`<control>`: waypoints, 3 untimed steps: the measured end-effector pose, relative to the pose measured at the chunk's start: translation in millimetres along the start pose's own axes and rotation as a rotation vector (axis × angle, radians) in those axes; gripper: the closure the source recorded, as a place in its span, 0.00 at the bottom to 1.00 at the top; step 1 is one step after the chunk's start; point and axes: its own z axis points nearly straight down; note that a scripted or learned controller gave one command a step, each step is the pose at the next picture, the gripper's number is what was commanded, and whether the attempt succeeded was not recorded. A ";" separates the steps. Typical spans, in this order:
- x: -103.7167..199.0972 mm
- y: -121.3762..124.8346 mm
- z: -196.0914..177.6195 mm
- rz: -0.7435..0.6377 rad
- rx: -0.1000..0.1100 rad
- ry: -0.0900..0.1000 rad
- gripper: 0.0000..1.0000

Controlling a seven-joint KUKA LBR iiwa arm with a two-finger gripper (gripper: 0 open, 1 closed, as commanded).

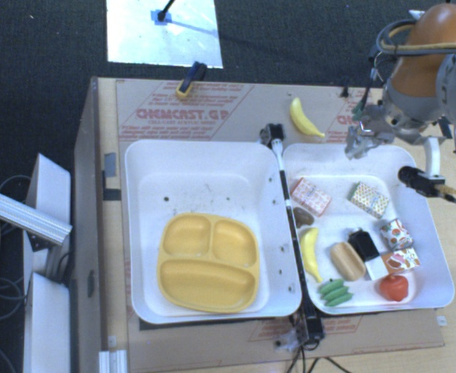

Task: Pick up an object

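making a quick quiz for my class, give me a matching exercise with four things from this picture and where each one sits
Things:
1. yellow plastic divided tray
2. yellow toy banana with the curved tip
3. red toy tomato
4. green toy pea pods

Places:
A. on the bench, beyond the bins
B. near right corner of the right bin
C. in the left bin
D. near edge of the right bin, by the divider

Pairs: 1-C, 2-A, 3-B, 4-D
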 end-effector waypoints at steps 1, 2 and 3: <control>76.7 1.0 5.9 0.000 0.002 0.001 1.00; 75.3 0.8 5.8 0.001 0.003 0.000 0.00; 11.0 2.0 36.9 0.004 0.004 -0.002 0.00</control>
